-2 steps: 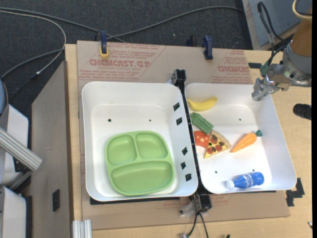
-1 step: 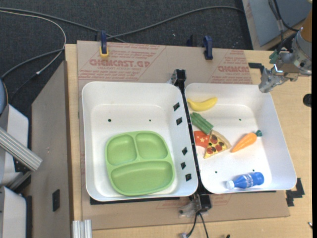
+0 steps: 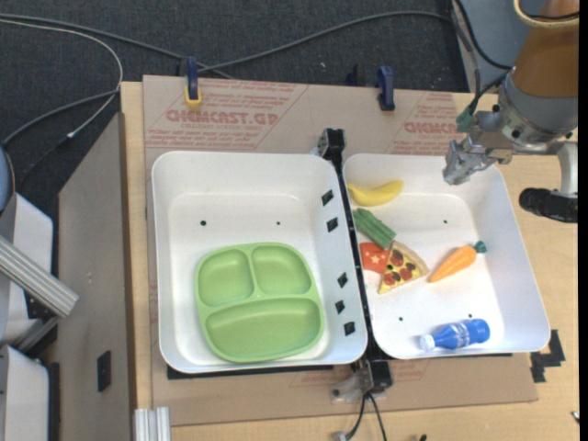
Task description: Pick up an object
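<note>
While our claw (image 3: 462,165) hangs with grip state we can't tell, nearest target is the banana (image 3: 375,192) at 8 o'clock, long axis 3-to-9.

Brown cardboard-topped bench (image 3: 276,108) is carrying two shallow white plastic bins side by side, edges touching at the middle. Left white bin (image 3: 175,246) and right white bin (image 3: 514,274) are both sitting flat on the board. Blue clamp with yellow tip (image 3: 192,81) and plain blue clamp (image 3: 386,88) are gripping the board's far edge.
</note>
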Action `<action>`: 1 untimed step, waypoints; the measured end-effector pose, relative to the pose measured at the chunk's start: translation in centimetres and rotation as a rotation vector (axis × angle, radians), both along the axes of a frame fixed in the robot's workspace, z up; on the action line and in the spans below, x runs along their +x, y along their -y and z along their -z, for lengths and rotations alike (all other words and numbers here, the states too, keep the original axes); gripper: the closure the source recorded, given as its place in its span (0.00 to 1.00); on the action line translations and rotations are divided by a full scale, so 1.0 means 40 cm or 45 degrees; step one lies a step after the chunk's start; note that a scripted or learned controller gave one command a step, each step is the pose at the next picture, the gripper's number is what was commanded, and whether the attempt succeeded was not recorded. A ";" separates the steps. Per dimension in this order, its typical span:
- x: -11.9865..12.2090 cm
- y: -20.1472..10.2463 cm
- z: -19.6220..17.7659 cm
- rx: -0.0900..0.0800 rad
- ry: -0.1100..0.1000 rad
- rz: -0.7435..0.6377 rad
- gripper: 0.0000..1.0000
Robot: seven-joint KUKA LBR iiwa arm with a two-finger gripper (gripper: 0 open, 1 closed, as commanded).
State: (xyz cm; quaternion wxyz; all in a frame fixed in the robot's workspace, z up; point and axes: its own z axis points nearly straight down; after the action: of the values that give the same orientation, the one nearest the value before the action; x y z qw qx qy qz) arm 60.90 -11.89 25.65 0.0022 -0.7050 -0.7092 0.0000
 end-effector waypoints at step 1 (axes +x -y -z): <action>-0.026 -0.111 0.036 -0.001 -0.001 0.002 1.00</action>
State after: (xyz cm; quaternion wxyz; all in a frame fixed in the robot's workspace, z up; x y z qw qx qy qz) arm 59.85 -7.43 24.21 0.0021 -0.7055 -0.7087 0.0005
